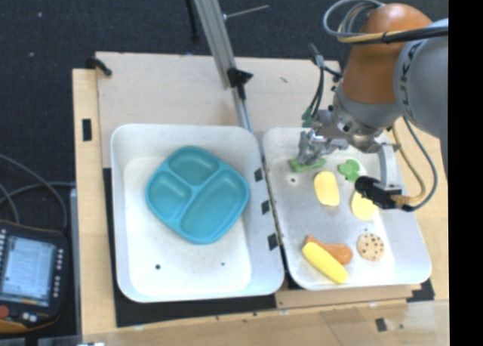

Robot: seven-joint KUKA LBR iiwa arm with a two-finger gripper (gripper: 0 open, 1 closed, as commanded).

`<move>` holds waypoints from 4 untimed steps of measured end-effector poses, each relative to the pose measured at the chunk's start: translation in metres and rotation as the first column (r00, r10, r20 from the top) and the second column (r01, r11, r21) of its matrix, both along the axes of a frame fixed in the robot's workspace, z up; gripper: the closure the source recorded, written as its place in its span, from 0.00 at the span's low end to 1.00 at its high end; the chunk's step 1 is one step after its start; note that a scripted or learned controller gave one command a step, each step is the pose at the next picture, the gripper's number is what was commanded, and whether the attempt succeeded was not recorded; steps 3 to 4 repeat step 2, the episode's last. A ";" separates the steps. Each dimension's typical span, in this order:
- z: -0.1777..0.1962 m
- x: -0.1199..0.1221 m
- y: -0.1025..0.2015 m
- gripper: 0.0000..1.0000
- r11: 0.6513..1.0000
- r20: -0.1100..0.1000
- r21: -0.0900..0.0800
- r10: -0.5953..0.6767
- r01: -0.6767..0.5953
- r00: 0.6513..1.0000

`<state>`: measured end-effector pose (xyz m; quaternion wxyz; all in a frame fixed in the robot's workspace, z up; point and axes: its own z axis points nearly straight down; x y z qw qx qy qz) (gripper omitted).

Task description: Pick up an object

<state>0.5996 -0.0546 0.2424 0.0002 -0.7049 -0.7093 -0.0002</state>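
In the camera view the gripper (311,146) hangs low at the far-left corner of the right bin (411,257), directly over the green leafy toy (306,162), whose long axis runs left-right; whether the jaws are open I cannot tell.

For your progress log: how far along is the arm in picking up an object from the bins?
Done: the gripper is down in the right bin, at a green item. In hand: nothing visibly held. Left: grasp and lift; the other food items lie untouched.
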 end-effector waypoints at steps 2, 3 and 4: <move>0.015 -0.009 0.115 1.00 1.000 0.002 0.001 0.003 -0.003 1.000; 0.015 -0.009 0.115 1.00 1.000 0.002 0.001 0.003 -0.003 1.000; 0.015 -0.009 0.115 1.00 1.000 0.002 0.001 0.003 -0.003 1.000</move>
